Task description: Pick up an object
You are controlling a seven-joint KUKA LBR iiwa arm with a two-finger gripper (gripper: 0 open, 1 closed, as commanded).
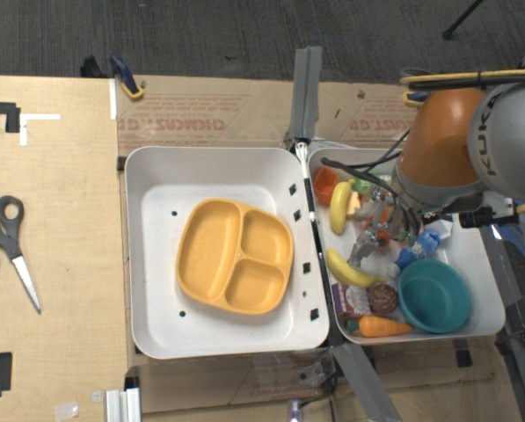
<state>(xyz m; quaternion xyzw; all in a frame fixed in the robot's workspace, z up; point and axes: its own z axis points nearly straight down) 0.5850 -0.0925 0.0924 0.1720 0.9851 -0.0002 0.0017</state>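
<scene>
Gripper (374, 238) low in right bin (484, 323), over clutter; finger state cannot tell. Directly below: banana (349, 271), long axis upper-left to lower-right. Second banana (339, 207) near-vertical. Also teal bowl (434, 296), carrot (383, 327) lying horizontal. Left bin (143, 262): yellow divided plate (235, 256).

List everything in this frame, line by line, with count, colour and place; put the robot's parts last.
plate: 1, yellow-orange, three compartments, in the left bin
bins: 2, white, side by side on the bench
bananas: 2, yellow, right bin, one near the top left, one lower
bowl: 1, teal, right bin, bottom right
carrot: 1, orange, right bin, bottom edge
red item: 1, right bin, top left, kind unclear
scissors: 1, grey handles, on the bench at far left
arm: 1, grey with orange band, over the right bin
gripper: 1, dark, low over the right bin
</scene>
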